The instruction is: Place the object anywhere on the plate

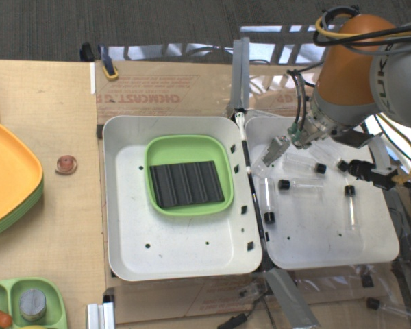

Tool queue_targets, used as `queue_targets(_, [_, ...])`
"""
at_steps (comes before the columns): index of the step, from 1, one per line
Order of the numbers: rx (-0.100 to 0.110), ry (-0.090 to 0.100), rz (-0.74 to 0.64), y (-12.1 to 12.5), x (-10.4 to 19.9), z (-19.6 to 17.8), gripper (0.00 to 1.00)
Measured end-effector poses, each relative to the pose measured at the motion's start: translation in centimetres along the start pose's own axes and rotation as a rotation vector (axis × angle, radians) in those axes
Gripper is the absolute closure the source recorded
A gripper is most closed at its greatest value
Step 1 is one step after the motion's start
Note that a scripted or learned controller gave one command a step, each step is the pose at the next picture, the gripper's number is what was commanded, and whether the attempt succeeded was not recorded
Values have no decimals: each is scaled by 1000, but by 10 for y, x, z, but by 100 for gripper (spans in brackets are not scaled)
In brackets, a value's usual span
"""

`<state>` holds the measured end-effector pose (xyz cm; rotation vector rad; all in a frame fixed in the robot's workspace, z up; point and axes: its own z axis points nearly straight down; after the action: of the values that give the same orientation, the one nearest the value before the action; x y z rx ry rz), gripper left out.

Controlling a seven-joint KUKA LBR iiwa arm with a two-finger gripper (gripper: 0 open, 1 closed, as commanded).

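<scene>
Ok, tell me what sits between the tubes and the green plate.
The raised rims where the two bins meet lie between the tubes and the green plate. The plate already carries a dark ribbed block.

Surroundings, located from the gripper [272,153].

- **Right white bin** [329,247]: directly beneath the gripper.
- **Left white bin** [127,204]: just to its left, touching the right bin along a shared edge.
- **Printed cardboard sheet** [157,91]: behind the left bin.
- **Wooden bench top** [48,108]: farther left. It carries a small reddish knob [66,164] and, at the far left edge, a stack of orange plates [10,177].
- **Green compartment tray** [15,288]: far left and nearer the camera, holding a grey round can [33,304].
- **Grey carpet** [157,12]: beyond the bench.
</scene>
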<state>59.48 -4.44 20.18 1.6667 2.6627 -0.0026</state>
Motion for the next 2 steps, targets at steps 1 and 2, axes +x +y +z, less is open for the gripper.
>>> queue_targets(1, [-3, -1, 97, -69, -7, -3, 0])
queue_targets(2, [1, 2, 205, -122, -15, -11, 0])
